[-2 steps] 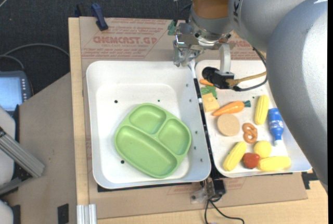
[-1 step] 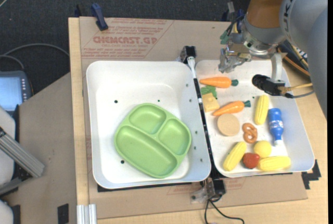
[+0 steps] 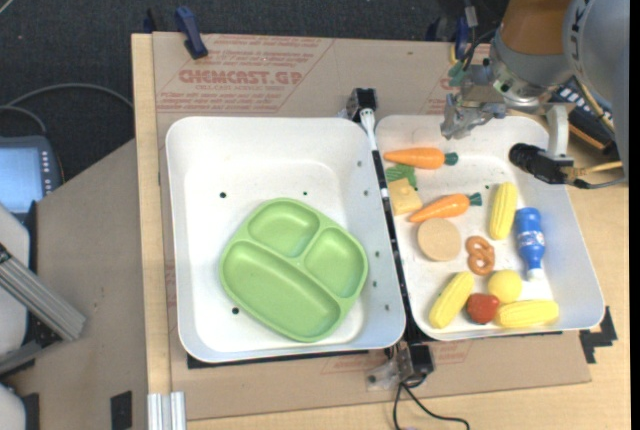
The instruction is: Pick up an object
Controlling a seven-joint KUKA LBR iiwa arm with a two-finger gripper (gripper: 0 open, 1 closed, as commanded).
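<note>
The right bin (image 3: 585,263) holds several toy foods: an orange carrot (image 3: 415,157) near its far edge, a second carrot (image 3: 445,207), a yellow block (image 3: 405,198), a tan disc (image 3: 438,240), a pretzel (image 3: 480,254), a corn cob (image 3: 502,209) and a blue bottle (image 3: 529,240). Nearer the front lie another corn cob (image 3: 451,298), a lemon (image 3: 505,285), a red piece (image 3: 482,308) and a yellow piece (image 3: 527,314). My gripper (image 3: 462,125) hangs over the bin's far edge, just right of and above the first carrot, and nothing hangs from it.
A green divided plate (image 3: 293,268) lies in the left bin (image 3: 190,168). A black clip (image 3: 362,102) sits at the far end of the wall between the bins. The arm's black cable piece (image 3: 540,161) reaches over the right bin's far right corner.
</note>
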